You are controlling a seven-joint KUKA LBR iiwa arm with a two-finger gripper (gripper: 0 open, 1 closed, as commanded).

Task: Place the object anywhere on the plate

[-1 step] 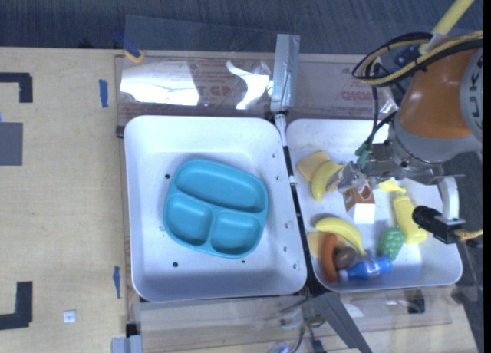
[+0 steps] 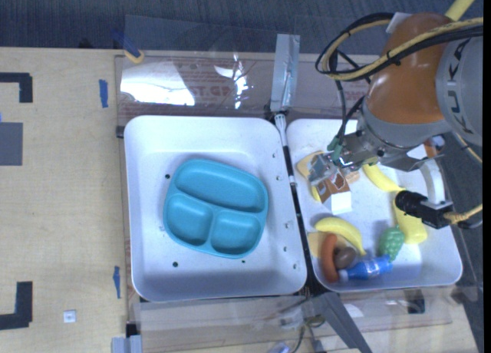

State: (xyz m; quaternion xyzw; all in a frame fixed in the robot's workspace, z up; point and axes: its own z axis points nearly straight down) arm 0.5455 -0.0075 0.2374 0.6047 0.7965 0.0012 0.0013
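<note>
A blue plate (image 2: 215, 207) with three compartments lies in the left white bin (image 2: 146, 267) and has nothing on it. My gripper (image 2: 337, 161) hangs low over the upper left part of the right bin (image 2: 445, 267), under the grey and orange wrist. Just below it lies a small brown and white box (image 2: 336, 188), and a yellow wedge (image 2: 307, 166) sits to its left. Whether the gripper touches the box cannot be made out.
The right bin also holds a banana (image 2: 340, 227), a second yellow fruit (image 2: 381, 177), green grapes (image 2: 391, 242), a blue bottle (image 2: 368, 268) and a red-brown sausage (image 2: 328, 255). The rims of the two bins meet in a ridge (image 2: 290, 190).
</note>
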